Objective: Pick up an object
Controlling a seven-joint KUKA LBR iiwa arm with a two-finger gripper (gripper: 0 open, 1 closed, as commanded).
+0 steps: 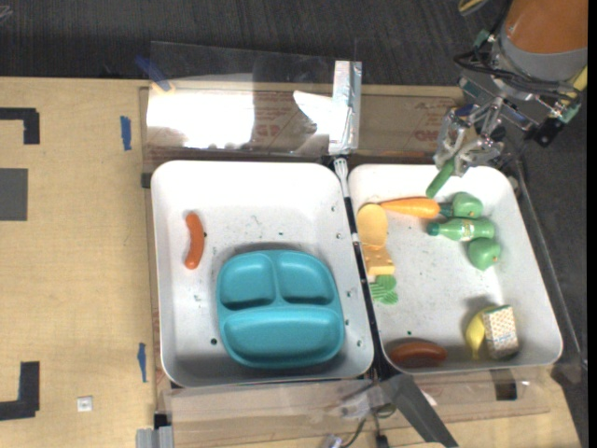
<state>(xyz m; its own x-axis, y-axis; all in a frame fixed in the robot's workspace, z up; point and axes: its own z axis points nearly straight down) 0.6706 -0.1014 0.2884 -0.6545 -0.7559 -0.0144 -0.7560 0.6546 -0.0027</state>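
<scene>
Here your gripper point(454, 162) hovered above the toy carrot point(410, 208), perhaps to grasp; finger state indiscernible.

You could read no text anywhere. The cardboard point(401, 124) behind the bins, at twelve o'clock, carried faint reddish printing, but it was too blurred for you to make out a single letter. The yellow block point(494, 329) at five o'clock in the right bin point(541, 343) showed a patterned face; you could not tell whether that was lettering. No labels, numbers or brands were legible.
</scene>
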